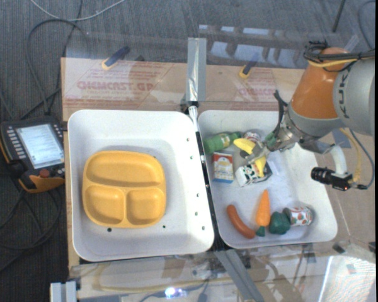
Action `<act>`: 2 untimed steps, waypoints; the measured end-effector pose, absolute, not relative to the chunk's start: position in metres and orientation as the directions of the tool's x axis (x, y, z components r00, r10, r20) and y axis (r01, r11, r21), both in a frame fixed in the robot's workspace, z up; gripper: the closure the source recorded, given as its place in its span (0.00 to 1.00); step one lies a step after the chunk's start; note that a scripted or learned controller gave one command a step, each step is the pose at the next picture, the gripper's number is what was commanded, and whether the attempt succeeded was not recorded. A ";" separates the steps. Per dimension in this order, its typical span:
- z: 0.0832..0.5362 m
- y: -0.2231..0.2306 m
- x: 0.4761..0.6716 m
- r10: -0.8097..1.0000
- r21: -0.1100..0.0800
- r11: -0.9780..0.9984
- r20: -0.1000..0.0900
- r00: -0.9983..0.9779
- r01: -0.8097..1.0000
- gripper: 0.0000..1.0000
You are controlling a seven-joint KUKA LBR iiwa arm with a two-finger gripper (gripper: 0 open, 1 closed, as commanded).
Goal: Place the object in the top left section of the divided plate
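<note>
A yellow divided plate [87,180] lies in the left bin [120,123], with one wide section at the far side and two smaller ones at the near side; all three look bare. My gripper [262,148] reaches from the right into the far part of the right bin [302,181]. It hangs low over a cluster made up of a yellow banana [244,145], a black-and-white cow-patterned item [252,172] and a green bottle [219,141]. Whether it touches any of them is unclear.
Also in the right bin are a red-and-white carton [223,167], an orange carrot [263,207], a reddish sausage [239,222], a green toy [278,223] and a small can [299,216]. A tablet [34,143] lies left of the bench.
</note>
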State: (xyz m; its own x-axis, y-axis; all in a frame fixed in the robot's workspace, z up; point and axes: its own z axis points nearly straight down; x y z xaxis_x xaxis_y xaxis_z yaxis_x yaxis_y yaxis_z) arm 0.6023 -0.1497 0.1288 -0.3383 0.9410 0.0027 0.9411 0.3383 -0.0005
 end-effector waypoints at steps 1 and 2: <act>0.180 -0.083 0.488 0.827 -0.006 0.563 0.007 -0.563 0.827 1.00; 0.298 -0.006 0.499 0.811 -0.005 0.585 0.003 -0.585 0.811 1.00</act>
